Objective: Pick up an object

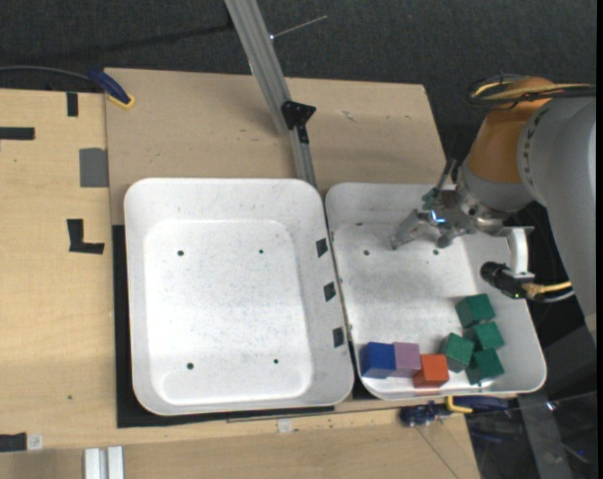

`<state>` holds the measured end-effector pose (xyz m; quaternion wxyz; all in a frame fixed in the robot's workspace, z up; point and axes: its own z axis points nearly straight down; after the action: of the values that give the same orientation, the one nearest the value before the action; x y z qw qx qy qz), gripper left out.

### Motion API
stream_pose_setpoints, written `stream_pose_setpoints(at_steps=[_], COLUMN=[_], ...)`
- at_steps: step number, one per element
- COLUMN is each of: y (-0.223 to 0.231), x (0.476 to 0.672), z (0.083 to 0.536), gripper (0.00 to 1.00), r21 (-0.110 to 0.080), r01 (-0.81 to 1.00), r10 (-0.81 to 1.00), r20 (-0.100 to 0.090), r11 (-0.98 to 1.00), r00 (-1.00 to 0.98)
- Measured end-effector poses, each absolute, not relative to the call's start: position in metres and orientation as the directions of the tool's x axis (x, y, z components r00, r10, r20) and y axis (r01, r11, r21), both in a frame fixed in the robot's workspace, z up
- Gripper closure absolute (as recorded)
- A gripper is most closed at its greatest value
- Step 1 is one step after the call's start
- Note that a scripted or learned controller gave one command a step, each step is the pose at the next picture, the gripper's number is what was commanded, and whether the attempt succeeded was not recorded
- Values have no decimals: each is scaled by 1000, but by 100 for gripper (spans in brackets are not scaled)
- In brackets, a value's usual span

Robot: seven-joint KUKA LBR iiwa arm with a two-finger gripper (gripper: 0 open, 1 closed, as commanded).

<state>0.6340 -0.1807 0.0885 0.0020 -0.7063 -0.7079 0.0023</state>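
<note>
Pincer (421, 230), fingers spread apart over bare floor of the right bin (401, 287), risks closing on nothing, since the blocks (451, 352) cluster toward five o'clock.

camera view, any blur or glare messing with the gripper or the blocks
Camera view: the gripper is soft and smeared, with a small bright cyan glint beside it, so its fingers are hard to read; the blocks are sharp with clear colours; the right bin and left bin are evenly lit, without strong glare, with only faint shadows.
</note>
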Motion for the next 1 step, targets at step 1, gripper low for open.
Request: stream_pose_setpoints(at_steps=[1], y=[-180], x=[636], z=[102], gripper=[100], r21=[-2], r01=[1000], r10=[1000], r20=[-1], r11=[4], r00=[-4])
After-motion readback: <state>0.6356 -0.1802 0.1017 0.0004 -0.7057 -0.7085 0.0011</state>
